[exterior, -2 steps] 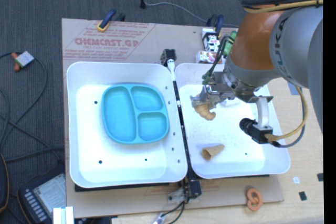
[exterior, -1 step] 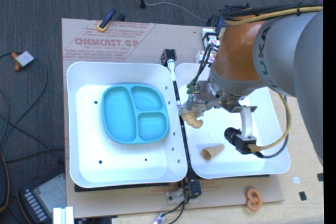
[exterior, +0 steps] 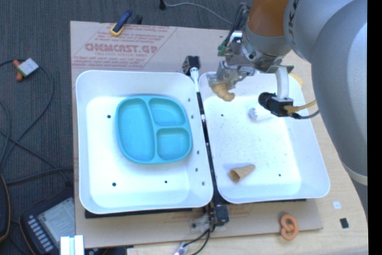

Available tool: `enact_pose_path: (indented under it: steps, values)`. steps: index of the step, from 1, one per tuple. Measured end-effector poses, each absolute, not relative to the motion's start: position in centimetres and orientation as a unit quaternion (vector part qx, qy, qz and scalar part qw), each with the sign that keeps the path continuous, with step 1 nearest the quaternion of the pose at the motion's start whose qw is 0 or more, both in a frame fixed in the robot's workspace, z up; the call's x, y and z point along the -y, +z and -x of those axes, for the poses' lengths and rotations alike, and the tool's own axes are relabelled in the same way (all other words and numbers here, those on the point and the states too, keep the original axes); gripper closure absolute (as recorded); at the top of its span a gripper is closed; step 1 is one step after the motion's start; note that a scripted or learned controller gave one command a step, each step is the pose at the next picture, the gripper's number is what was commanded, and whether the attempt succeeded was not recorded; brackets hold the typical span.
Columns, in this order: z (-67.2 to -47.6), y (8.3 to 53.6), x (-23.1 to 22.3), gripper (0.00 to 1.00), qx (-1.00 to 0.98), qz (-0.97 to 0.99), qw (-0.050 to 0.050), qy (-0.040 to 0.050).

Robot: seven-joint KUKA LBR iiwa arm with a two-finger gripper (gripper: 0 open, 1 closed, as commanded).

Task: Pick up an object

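My gripper (exterior: 225,83) hangs over the far left corner of the right bin (exterior: 298,182). Its fingers are closed on a small tan lumpy piece (exterior: 224,92), which sticks out just below the fingertips. A tan cone-shaped piece (exterior: 242,172) lies near the front of the same bin. A tiny white piece (exterior: 253,114) rests near the bin's middle, to the right of and nearer than the gripper.
A blue divided plate (exterior: 154,128) lies in the left bin (exterior: 95,188). A black clamp (exterior: 191,63) sits at the far end of the divider between the bins. An orange ring (exterior: 289,226) and a blue-yellow tool (exterior: 121,22) lie outside the bins.
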State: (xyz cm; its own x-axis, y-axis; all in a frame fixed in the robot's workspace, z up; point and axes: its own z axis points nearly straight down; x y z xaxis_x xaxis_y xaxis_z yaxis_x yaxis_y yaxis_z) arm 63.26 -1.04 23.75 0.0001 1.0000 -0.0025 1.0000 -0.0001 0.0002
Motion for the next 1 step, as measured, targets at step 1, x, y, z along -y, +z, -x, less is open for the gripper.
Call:
enact_pose_path:
  steps: [1]
  values:
    - [-62.67, 22.05, -1.85, 1.0, -0.707, -0.707, 0.0, -0.0013]
